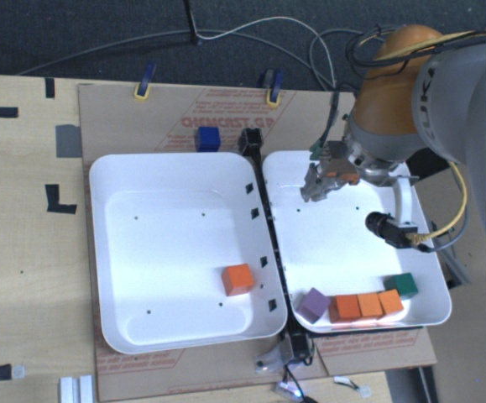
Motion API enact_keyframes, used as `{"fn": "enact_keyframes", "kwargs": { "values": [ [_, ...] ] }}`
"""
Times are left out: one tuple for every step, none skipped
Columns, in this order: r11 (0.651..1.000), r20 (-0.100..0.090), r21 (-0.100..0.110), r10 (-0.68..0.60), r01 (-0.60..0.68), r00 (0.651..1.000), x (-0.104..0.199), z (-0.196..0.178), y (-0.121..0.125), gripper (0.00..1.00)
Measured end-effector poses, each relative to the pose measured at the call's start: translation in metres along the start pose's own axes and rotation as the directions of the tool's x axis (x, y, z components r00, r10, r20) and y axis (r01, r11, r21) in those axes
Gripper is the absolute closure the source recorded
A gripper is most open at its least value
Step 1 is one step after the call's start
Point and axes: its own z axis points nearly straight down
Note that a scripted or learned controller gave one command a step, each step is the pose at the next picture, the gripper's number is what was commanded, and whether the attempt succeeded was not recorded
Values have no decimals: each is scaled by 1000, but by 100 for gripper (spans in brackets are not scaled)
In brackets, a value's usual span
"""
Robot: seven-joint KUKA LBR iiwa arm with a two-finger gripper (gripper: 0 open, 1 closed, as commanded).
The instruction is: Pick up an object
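Note:
My gripper [316, 190] hangs over the upper left part of the right bin [356, 225], below the grey arm with its orange band. Nothing shows between its fingertips. Along the right bin's front edge lie a purple block [313, 305], two orange blocks [344, 308] [369, 306], a lighter orange block [390, 302] and a green block [403, 285]. A lone orange block [237, 279] sits in the left bin [175, 250], near its lower right corner. All these blocks are well below the gripper in the view.
A blue block [208, 138] rests on the cardboard behind the left bin. A black divider with clips [263, 225] runs between the two bins. Cables [251, 28] trail across the dark floor at the back.

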Motion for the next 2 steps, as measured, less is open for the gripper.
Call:
{"fn": "enact_keyframes", "kwargs": {
  "values": [
    [1000,0,0,-1,1,1000,59,-8,-4,100],
    [1000,0,0,0,0,1000,110,-17,-16,100]
  ]
}}
